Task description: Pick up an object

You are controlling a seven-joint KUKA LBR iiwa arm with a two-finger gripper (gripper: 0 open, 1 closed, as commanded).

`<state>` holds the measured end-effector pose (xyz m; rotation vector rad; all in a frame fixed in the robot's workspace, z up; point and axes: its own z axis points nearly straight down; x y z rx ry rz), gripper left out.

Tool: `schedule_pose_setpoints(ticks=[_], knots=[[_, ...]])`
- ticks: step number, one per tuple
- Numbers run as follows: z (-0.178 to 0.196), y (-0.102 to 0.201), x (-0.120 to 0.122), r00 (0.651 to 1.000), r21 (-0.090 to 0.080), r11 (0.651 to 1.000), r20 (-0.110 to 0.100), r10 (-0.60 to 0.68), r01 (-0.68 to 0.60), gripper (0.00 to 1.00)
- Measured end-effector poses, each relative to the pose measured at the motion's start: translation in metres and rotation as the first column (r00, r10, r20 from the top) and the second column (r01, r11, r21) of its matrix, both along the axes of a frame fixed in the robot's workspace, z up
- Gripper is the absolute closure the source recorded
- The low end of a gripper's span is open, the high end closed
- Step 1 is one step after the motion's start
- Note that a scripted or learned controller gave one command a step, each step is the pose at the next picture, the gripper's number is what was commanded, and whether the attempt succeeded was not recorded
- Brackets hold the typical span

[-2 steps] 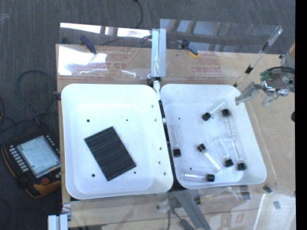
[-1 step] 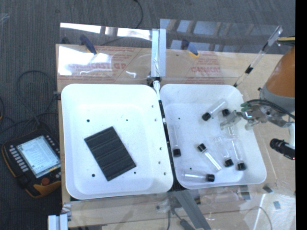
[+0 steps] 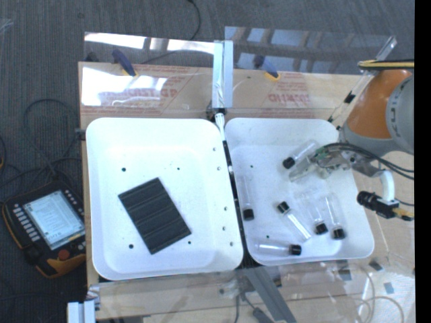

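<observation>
- We saw the arm (image 3: 390,110) at the right edge of the frame, grey w/ an orange band, reaching in over the upper right of the right bin (image 3: 262,136).
- Gripper (image 3: 322,159) sat low in the upper part of that bin, approx. centre-right of the frame. It looked to be right at a clear vial w/ black cap (image 3: 298,157), but we couldn't tell how far open the fingers were, or whether they had hold of anything.
- More clear vials w/ black caps lay lower in the right bin: one by the left wall (image 3: 246,204), one near the middle (image 3: 293,219), two side by side at lower right (image 3: 326,217), one along the bottom edge (image 3: 279,248).
- Left bin (image 3: 108,136) held a black ribbed flat block (image 3: 154,214), lying diagonally, lower-middle of that bin, well apart from the gripper.
- We noted a handheld control pendant (image 3: 44,224) w/ lit screen on the dark floor at lower left of the frame, cables around it.
</observation>
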<state>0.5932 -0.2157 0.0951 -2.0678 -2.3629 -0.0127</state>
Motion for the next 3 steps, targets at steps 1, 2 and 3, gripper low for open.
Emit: schedule_pose_setpoints(ticks=[1,2,3], knots=[[-0.004,0.001,0.074,0.992,0.008,0.992,-0.016,0.125,-0.125,0.00],[-0.007,0.051,0.074,0.986,-0.012,0.986,-0.013,0.168,-0.168,0.00],[-0.005,0.083,0.020,0.972,-0.013,0.972,0.005,0.234,-0.234,0.00]])
